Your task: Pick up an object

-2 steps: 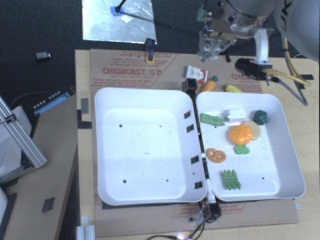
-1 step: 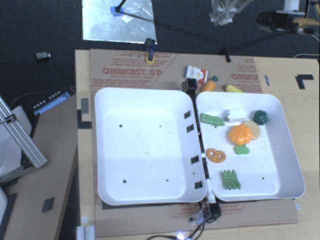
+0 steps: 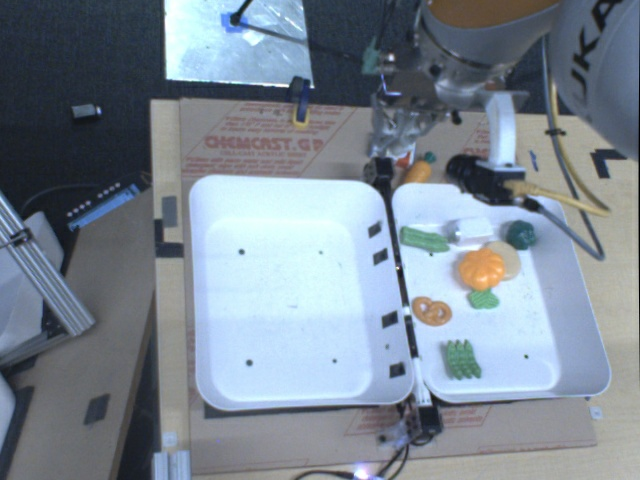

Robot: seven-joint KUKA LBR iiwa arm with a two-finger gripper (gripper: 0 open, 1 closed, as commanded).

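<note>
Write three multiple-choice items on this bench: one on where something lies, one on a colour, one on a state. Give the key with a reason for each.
1. Where is the pretzel?
A. left bin
B. right bin, near the divider
C. on the cardboard outside the bins

2. What colour is the pumpkin?
A. orange
B. blue
C. white

3. How does the gripper stand to the bins?
A. deep in the left bin
B. pressed on the pumpkin
C. near the far rim, where the bins meet

Key:
1 B, the pretzel lies on the right bin floor close to the hinged middle.
2 A, it is bright orange against the white floor.
3 C, it hangs by the far edge above the divider, next to a small orange piece, away from the things in the right bin.
</note>
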